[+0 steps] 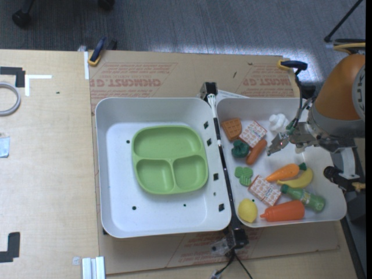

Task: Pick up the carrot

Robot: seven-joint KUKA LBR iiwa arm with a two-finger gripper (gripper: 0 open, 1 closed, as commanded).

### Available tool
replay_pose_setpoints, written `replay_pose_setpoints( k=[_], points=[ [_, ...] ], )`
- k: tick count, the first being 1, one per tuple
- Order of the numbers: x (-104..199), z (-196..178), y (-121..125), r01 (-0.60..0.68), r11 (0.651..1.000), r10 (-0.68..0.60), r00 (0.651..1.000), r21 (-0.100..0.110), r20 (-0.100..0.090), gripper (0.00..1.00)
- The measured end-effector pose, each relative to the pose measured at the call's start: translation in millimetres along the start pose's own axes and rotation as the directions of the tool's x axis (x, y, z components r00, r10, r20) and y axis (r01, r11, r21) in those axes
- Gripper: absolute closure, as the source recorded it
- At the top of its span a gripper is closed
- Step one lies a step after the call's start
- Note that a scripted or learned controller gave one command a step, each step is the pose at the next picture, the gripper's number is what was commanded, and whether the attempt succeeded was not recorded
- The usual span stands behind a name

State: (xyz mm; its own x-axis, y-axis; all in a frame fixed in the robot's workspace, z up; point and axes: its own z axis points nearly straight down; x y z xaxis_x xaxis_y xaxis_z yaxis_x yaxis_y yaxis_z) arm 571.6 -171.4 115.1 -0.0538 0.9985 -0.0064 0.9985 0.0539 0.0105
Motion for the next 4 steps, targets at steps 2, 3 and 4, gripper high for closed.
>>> replay_pose_setpoints(
  k=[2,3,4],
  points=[
    [41.5,20.3,-89.0,0.352,0.936,-0.352,0.936,0.0,-0.004,0.0],
    [68.7,-12.3,-89.4,0.381,0.925,-0.38,0.925,0.005,-0.008,0.0],
    [76.2,18.6,-87.6,0.543,0.839,-0.543,0.839,0.0,-0.006,0.0]
  ],
)
